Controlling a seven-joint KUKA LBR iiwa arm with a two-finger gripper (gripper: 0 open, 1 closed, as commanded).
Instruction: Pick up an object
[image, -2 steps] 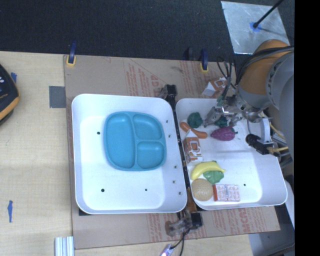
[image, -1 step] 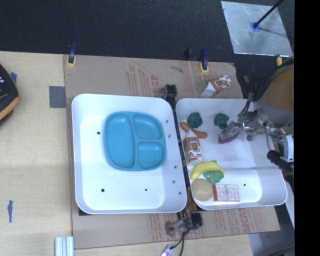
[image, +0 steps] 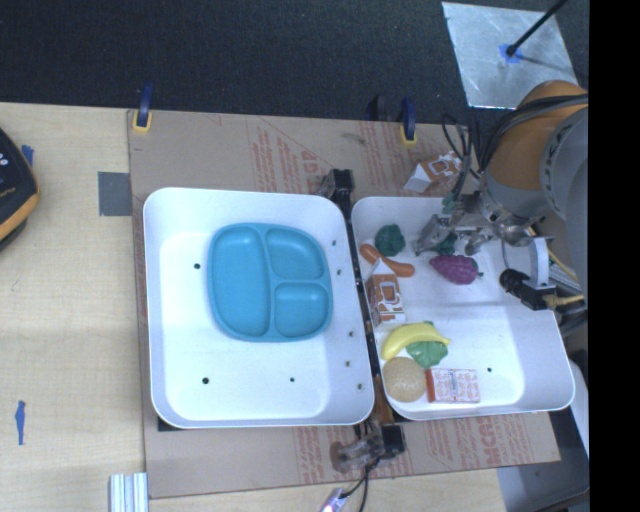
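- The purple toy fruit (image: 455, 268) lies in the right bin (image: 540, 385), near its far wall; it looks light, stiff and smooth, so I would pinch it across its narrow middle.
- The gripper (image: 447, 232) hangs just beside it, up-left; how far it is spread, I cannot tell.

You see two glossy white plastic bins (image: 160, 300), a smooth matt blue plastic tray (image: 268, 280) at nine o'clock, brown printed cardboard (image: 250, 150) beneath, a pale wood-grain table (image: 60, 330), and shiny plastic toy food (image: 412, 338).
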